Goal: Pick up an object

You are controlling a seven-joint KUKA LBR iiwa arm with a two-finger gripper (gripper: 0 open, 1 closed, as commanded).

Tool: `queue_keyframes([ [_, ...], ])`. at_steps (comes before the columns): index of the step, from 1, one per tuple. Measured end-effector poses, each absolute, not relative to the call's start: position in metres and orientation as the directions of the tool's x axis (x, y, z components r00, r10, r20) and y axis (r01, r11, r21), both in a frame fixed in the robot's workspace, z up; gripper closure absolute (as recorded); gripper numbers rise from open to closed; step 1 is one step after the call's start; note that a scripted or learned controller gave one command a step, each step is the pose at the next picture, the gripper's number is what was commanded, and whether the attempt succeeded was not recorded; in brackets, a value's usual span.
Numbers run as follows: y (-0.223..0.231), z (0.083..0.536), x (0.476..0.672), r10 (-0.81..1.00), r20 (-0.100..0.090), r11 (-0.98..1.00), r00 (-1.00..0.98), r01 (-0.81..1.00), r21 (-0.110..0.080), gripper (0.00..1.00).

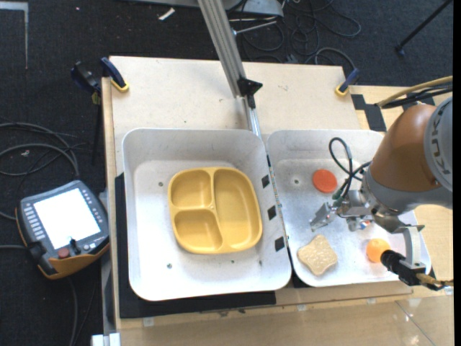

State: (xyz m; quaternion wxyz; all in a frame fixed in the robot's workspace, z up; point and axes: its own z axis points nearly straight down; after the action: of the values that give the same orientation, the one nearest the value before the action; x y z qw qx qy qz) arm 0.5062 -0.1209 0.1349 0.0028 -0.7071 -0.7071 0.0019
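- Dark carpet strewn with cables surrounds the pale tabletop [180, 92], which carries two white bins; a teach pendant [61, 225] lies off to the left
- Left bin [144, 157] holds a yellow divided plate [215, 209]
- Right bin [302, 146] holds an orange-red disc [324, 180] at its far side, a bread slice [318, 255] near its front rim and a small orange piece [377, 250] to the right
- Hand [325, 216] hangs low between disc and bread; I cannot tell how its jaws stand, and nothing is visibly held
- Bread looks light, flat and probably toy-stiff; pinching across its opposite edges seems the safest hold, as the disc is likely thin and slippery
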Motion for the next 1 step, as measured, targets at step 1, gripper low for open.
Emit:
queue_keyframes([
  [1,-0.1207,0.0955,0.5071,1.000,0.000,0.000,0.000,1.000,0.002,0.00],
])
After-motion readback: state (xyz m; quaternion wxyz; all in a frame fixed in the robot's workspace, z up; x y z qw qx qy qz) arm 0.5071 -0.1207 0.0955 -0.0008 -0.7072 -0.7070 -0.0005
